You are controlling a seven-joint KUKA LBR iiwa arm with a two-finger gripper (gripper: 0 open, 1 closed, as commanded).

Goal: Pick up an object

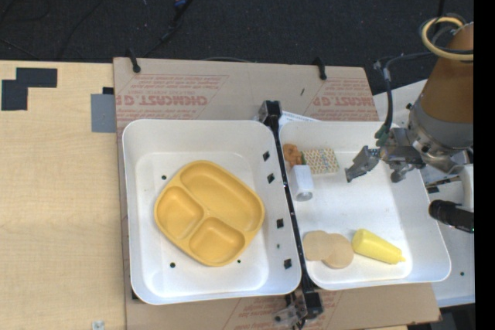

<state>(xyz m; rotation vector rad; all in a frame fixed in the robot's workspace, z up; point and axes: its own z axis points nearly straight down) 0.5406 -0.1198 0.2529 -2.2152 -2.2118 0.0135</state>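
My gripper (380, 168) hangs over the upper right part of the right bin (418, 216); its two dark fingers are spread open and nothing is between them. To its left lie a speckled square sponge (322, 160), a small orange item (291, 154) and a white cylinder (301, 183), all near the divider. Along the bin's front lie two tan round discs (328, 248) and a yellow wedge-shaped object (377, 246). The gripper touches none of them.
The left bin (143, 166) holds a yellow divided plate (209, 211). A black divider clamp (280, 197) runs between the bins. The arm's grey and orange wrist (448, 96) rises at the right. Cardboard lies beneath both bins.
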